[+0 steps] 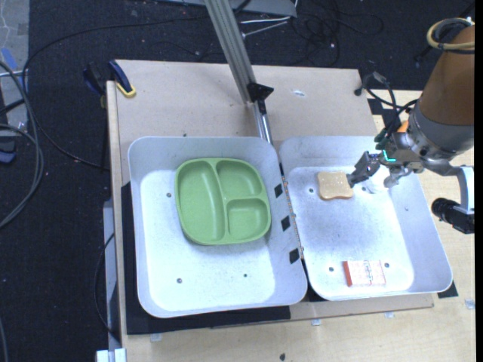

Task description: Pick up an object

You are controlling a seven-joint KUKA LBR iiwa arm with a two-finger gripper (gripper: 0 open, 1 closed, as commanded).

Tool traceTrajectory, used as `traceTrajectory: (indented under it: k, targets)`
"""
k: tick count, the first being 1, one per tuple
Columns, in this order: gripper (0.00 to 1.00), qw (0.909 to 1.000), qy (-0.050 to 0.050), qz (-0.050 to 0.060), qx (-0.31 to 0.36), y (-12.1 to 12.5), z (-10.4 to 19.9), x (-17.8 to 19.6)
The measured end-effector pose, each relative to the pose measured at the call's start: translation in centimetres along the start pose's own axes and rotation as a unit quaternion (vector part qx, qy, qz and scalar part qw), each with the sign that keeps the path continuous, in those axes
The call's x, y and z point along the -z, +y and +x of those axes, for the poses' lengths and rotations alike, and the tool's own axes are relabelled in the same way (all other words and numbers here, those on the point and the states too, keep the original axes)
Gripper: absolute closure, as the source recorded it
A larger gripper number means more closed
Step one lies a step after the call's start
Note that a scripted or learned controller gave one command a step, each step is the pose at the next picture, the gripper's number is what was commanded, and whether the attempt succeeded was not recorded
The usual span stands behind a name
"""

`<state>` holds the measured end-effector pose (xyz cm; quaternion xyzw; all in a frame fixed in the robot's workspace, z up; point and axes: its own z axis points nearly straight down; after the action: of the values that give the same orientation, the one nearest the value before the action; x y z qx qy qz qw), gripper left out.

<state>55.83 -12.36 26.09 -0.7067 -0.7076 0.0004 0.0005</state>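
1. While the arm reaches in over the tabletop's right edge, the camera view places the gripper (pixel 375 170) low in the right bin (pixel 423 277), near its far edge. Its jaws stand spread, nothing between them.
2. Slice of bread (pixel 334 185) lies just beside the nearer jaw, at the bin's far-left part; a red-and-white packet (pixel 364 273) rests near the front edge.
3. Green divided plate (pixel 223 200) occupies the left bin (pixel 151 277).
4. Judgement: approach step; next, centre the jaws over the bread, then close.

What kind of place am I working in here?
Likely a robotics lab: a wooden bench bearing two white bins, loose cables on dark carpet, and a metal pole rigged overhead.
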Motion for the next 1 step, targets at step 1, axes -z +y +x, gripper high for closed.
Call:
traceTrajectory:
  k: [1]
  targets:
    - [0.0,1.0,0.0,0.0,0.0,0.02,0.0,0.03]
